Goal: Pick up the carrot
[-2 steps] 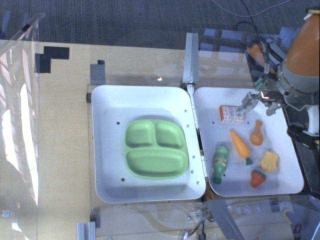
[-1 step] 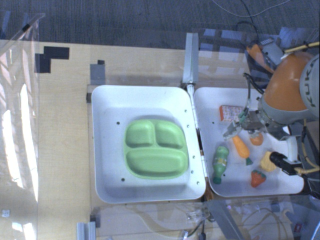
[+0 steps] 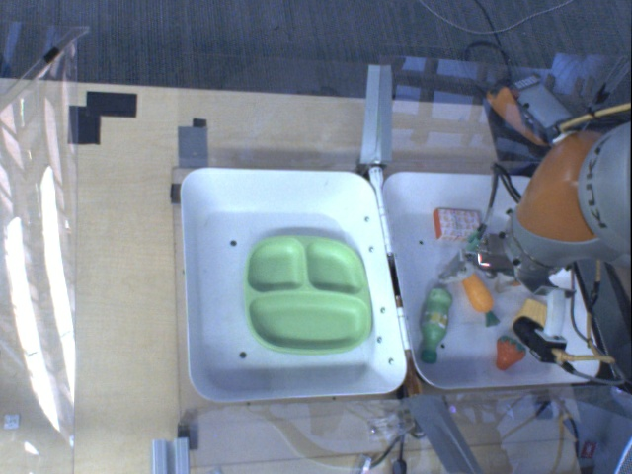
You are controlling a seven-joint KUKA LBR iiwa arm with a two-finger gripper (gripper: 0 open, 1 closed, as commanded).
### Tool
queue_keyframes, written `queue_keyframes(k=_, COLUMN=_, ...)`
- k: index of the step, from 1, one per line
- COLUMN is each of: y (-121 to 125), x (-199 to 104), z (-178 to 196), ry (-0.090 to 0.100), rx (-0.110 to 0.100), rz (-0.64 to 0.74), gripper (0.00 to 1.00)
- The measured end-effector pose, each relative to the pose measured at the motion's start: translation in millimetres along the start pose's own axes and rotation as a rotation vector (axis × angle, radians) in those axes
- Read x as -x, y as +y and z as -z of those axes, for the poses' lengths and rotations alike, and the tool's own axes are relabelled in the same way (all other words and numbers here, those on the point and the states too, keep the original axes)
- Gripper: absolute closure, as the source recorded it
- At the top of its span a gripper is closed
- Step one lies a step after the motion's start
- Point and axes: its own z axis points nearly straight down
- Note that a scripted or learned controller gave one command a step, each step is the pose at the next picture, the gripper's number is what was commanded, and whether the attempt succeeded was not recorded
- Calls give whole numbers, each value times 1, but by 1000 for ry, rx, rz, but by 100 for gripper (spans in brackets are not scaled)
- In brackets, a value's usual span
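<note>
Right bin [image 3: 415,200]: carrot [image 3: 478,293], toy, light, rigid, slick; I'd pinch mid-body. Gripper [image 3: 484,261] above; grip state unreadable.

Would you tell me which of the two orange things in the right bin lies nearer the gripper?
The carrot, just below the gripper; the other orange thing lies lower, nearer the bin's front edge.

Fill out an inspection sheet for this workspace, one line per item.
Surface: wooden bench bearing two white bins.
Job's things: carrot lying in the right bin, just below the gripper.
Clutter: green divided plate in the left bin; green bottle, red-and-white packet, small red item in the right bin.
Grippers: low over the right bin; state of the jaws cannot be told.
Cables: thin cable looping on the floor.
Surroundings: dark carpet; black tape marks.
</note>
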Motion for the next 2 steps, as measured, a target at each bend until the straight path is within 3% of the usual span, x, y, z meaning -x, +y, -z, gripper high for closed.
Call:
queue_keyframes(k=1, y=3, x=-1, z=13, ry=1, rx=8, rz=1, gripper=100)
queue_keyframes(k=2, y=26, x=-92, z=112, ry=-1, rx=-2, rz=333, gripper=100)
